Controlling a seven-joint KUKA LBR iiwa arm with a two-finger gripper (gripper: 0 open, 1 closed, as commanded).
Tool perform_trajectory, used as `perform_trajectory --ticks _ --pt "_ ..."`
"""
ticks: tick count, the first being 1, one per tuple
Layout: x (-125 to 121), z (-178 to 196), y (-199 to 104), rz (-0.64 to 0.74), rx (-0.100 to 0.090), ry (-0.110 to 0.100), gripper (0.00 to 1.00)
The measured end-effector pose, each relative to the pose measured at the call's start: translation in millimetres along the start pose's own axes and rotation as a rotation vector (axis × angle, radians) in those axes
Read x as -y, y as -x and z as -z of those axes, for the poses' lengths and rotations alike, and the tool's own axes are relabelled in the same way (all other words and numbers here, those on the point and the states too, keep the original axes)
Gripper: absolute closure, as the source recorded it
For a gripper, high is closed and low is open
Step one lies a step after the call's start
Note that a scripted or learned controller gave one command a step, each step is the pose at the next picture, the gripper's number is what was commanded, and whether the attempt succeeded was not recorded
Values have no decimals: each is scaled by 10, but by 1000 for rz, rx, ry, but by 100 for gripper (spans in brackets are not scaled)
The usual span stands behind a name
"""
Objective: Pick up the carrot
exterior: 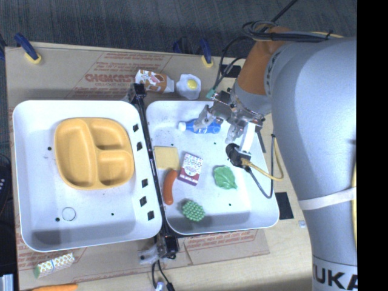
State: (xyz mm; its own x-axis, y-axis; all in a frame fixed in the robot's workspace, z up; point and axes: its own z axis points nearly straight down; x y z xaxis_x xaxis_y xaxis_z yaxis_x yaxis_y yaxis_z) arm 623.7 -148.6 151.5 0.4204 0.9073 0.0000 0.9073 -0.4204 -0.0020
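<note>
The carrot is a short orange stick lying lengthwise against the left wall of the right bin, towards the front. My gripper hangs over the back of that bin, just right of a blue bottle and well away from the carrot. The grey arm with its orange band comes in from the right and hides the bin's right rim.
Around the carrot lie a yellow cheese slice, a small red and white box, a green leaf and a green dotted piece. A yellow divided plate sits in the left bin. A cable trails from the wrist.
</note>
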Motion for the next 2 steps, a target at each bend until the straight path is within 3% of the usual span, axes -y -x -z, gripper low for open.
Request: perform_trajectory --ticks 1,2 --pt "668 -529 -114 -95 0 -5 0" --pt "-71 77 108 -149 0 0 0"
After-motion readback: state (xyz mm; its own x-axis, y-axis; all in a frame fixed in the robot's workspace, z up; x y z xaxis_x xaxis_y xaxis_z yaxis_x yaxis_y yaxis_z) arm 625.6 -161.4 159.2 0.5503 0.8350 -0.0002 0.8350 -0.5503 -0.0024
